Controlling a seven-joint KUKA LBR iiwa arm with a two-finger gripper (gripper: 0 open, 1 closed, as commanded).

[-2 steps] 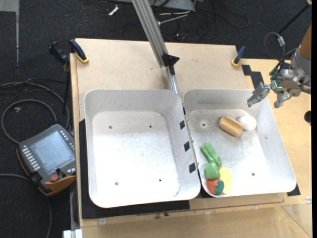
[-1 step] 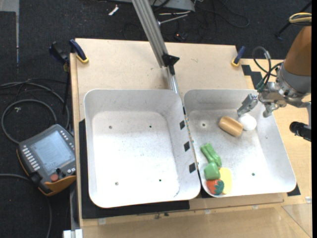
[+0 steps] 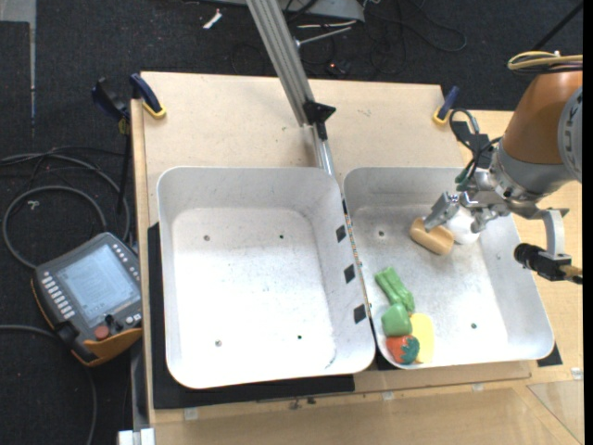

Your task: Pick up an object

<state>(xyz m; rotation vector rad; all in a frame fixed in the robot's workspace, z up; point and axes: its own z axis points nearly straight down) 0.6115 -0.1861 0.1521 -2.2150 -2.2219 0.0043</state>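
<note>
Two white bins [image 3: 250, 193] are set on a wooden bench, and the gripper [image 3: 451, 213] is lowered into the right one, just beside a tan block [image 3: 432, 238] below it. Whether anything is gripped cannot be told; a white thing [image 3: 466, 232] is half hidden underneath. The block could be nudged aside and missed.

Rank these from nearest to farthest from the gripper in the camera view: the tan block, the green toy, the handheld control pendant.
1. Tan block, right bin, just beside the gripper.
2. Green toy, lower in the same bin, near the divider.
3. Control pendant, on the floor, far left of the bench.
</note>
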